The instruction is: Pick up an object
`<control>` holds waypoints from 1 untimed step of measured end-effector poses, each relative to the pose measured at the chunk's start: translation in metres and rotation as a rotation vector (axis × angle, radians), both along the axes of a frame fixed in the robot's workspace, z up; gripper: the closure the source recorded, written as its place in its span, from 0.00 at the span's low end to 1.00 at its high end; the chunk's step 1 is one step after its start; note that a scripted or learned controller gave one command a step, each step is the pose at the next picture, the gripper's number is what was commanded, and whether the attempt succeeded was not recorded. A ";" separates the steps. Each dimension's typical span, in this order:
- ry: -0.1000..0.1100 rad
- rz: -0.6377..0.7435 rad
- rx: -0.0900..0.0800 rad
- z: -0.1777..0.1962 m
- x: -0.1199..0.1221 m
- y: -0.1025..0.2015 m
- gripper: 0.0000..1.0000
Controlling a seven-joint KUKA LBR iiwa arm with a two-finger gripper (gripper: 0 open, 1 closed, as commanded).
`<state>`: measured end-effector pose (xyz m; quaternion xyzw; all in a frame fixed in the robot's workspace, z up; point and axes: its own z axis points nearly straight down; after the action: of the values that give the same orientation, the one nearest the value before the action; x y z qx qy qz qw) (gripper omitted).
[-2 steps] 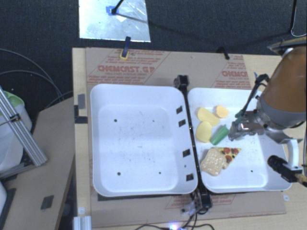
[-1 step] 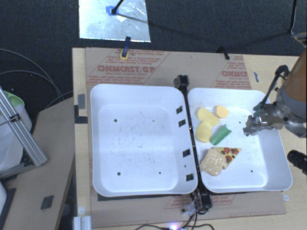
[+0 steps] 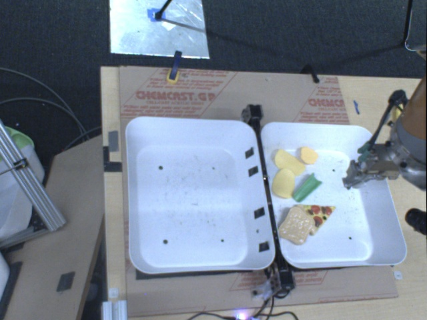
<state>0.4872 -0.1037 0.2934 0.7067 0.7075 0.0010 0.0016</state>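
over the right bin (image 3: 373, 255) hangs the claw (image 3: 349, 179), grip state unclear, toys apart

The bench (image 3: 220, 85) is covered with a brown board that has red printed letters along its far part. Two shallow white bins lie directly on it, side by side and touching along a black middle strip (image 3: 261, 199) — the left bin (image 3: 190, 195) toward 9 o'clock, the right bin (image 3: 333, 199) toward 3 o'clock. A small yellow and blue clamp (image 3: 175, 69) sits at the board's far edge, toward 11 o'clock — another dark clip (image 3: 311, 74) is at 1 o'clock.
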 end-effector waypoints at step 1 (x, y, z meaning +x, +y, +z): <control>0.002 -0.001 0.000 -0.006 0.000 -0.015 1.00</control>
<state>0.4867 -0.1190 0.2875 0.7071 0.7071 0.0003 0.0009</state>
